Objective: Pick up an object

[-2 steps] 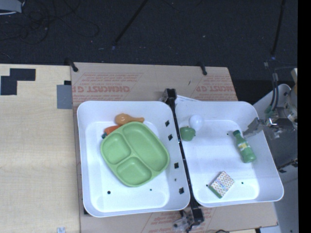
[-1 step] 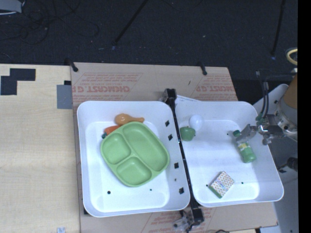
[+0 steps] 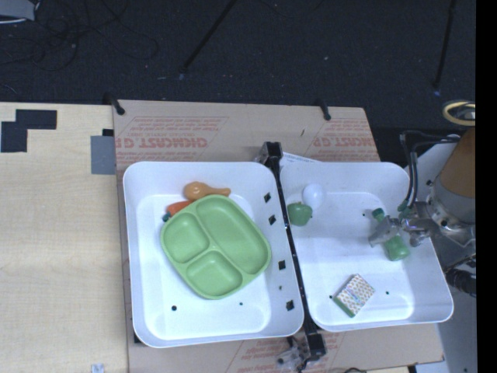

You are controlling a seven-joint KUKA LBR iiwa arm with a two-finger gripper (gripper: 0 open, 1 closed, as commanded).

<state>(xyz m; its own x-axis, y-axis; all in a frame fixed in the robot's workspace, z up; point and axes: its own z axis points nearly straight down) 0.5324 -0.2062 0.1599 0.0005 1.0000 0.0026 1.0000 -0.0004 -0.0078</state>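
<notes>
My gripper (image 3: pixel 390 233) reaches in from the right and hangs low over the right part of the right bin (image 3: pixel 423 305). A small green object (image 3: pixel 397 249) lies right against its lower side, and a little teal piece (image 3: pixel 377 214) shows just above its tip. Whether the green object is in its grip I cannot make out. Further left in this bin lie a green rounded object (image 3: pixel 299 213) and a white rounded object (image 3: pixel 312 195), both near the divider. A small patterned box (image 3: pixel 355 294) rests near the front wall.
The left bin (image 3: pixel 144 286) holds a large green divided plate (image 3: pixel 213 245), with an orange item (image 3: pixel 203 191) tucked behind its far edge. A black divider (image 3: pixel 284 239) runs between the bins. Cardboard lies under both bins.
</notes>
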